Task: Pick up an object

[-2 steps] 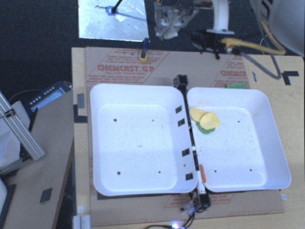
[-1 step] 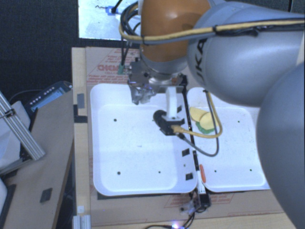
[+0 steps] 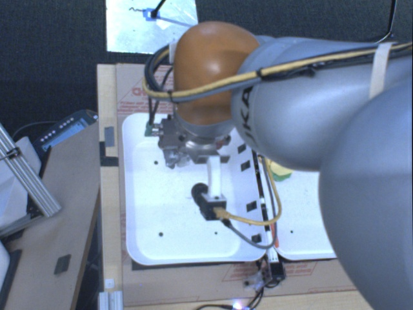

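A yellow-green object (image 3: 281, 170) lies in the right bin (image 3: 303, 234), near its 11 o'clock corner, partly hidden under the arm (image 3: 303, 108). The gripper (image 3: 173, 157) hangs over the left bin (image 3: 151, 212), toward its 12 o'clock edge. The object sits at the gripper's 3 o'clock, well apart. I cannot tell whether the gripper is open or closed.

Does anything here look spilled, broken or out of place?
Nothing stands out. The left bin and right bin lie square side by side, with no spill showing. A yellow-green thing in the right bin is mostly hidden under the arm.
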### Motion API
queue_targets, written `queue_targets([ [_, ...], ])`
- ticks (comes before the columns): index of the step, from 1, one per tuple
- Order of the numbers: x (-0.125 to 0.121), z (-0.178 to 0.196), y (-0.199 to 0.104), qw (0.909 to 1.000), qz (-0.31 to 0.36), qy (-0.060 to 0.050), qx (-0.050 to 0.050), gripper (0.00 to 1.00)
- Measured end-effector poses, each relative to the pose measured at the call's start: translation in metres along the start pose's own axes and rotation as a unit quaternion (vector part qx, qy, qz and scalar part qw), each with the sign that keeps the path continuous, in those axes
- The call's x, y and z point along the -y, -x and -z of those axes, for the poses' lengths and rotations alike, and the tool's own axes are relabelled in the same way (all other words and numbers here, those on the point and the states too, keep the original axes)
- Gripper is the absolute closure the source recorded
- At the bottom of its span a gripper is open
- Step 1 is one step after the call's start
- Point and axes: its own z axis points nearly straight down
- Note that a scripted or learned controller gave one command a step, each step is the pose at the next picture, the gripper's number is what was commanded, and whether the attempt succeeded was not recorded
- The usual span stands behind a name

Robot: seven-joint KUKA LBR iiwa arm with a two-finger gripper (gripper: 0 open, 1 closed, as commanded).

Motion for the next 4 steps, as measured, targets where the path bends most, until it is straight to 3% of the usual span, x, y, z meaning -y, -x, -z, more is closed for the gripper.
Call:
queue_targets([
  [1, 0.025, -0.068, 0.002, 1.0000, -0.003, 0.000, 0.001, 1.00],
  [2, 0.050, 0.005, 0.072, 1.0000, -0.005, 0.006, -0.001, 1.00],
  [3, 0.054, 0.036, 0.102, 1.0000, -0.004, 0.006, -0.001, 1.00],
  [4, 0.056, 0.266, 0.077, 0.9999, 0.000, 0.013, -0.004, 1.00],
])
